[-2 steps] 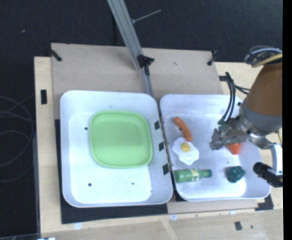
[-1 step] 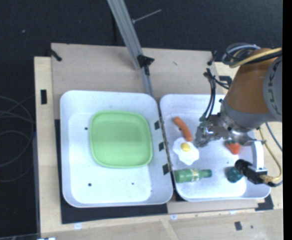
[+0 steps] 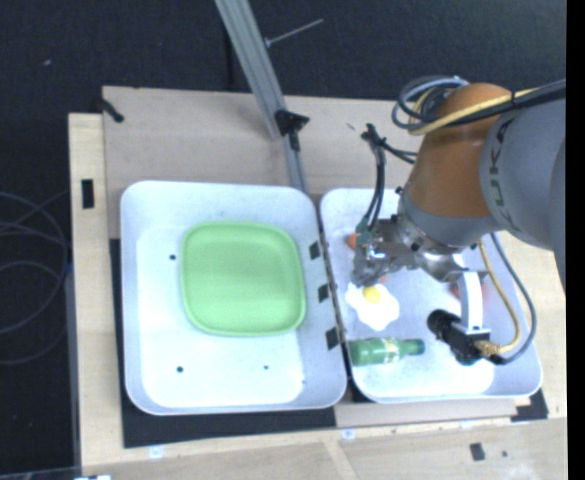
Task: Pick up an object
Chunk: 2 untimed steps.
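Leftmost on the pale surface (image 3: 172, 138), a green plate (image 3: 242, 278) lies flat in the middle of the left white bin (image 3: 152, 368). Right of the plate, past the wall between the two bins, the right bin (image 3: 422, 373) holds a white toy fried egg (image 3: 374, 310) with a yellow yolk. A green bottle (image 3: 385, 349) lies on its side just below the egg. The hand (image 3: 372, 261) hangs right of the plate too, close over the egg's upper edge. Whether it is apart or together I cannot tell. A small orange thing (image 3: 355, 238) peeks out at the hand's plate-facing side.
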Motion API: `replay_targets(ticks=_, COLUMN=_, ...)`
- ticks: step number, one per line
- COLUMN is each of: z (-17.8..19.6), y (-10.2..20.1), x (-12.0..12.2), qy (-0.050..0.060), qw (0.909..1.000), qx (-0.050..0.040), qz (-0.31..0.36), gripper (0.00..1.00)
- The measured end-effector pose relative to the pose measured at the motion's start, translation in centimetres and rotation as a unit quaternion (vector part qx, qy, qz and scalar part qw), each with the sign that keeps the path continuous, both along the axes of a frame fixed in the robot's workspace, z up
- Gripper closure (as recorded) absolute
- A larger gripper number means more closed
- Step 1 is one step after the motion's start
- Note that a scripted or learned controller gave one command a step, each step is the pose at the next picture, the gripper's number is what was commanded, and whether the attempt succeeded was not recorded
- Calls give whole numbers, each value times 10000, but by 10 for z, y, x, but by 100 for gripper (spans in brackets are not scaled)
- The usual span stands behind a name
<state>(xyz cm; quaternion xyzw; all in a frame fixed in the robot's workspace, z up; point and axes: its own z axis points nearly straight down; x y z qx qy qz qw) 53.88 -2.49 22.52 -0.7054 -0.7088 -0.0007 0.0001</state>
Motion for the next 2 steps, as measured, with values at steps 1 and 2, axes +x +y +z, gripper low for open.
replay_targets(ticks=1, z=-2, y=43, x=3, qy=4, qw=10000, qx=-2, qz=-5, gripper=100)
replay_targets(ticks=2, z=-7, y=99, x=6, qy=5, qw=10000, qx=0, qz=-2, gripper=100)
